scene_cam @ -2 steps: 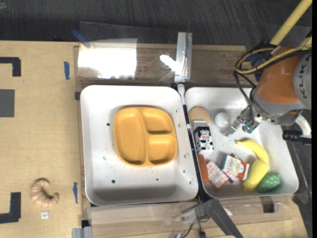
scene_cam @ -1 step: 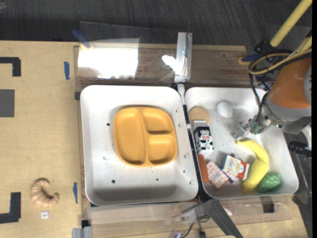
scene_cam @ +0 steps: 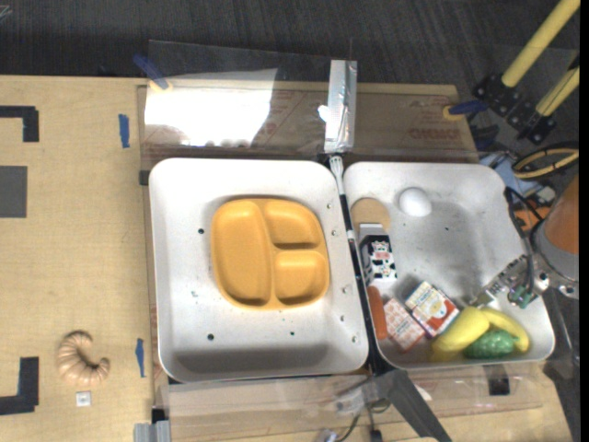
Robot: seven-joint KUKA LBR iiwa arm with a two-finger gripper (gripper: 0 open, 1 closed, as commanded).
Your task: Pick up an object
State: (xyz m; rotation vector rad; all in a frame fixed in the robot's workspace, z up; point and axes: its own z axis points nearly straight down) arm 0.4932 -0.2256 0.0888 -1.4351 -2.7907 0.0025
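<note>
Wood bench (scene_cam: 64, 136) w/ blue tape, dark carpet (scene_cam: 276, 7).

Two white bins (scene_cam: 175, 182), one yellow tray (scene_cam: 270, 251)

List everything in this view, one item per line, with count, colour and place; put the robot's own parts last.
bins: 2, white, side by side on the bench
divided tray: 1, yellow-orange, in the left bin
ball: 1, white, right bin, far side
round tan piece: 1, tan, right bin, far left corner
small printed box: 1, white and black, right bin, left wall
snack cartons: 2, white and red, right bin, near side
banana: 1, yellow, right bin, near corner
green item: 1, green, against the banana
croissant toy: 1, tan, on the bench left of the bins
hand: 1, grey, right bin, right edge
arm: 1, grey and orange, right edge of the view
</note>
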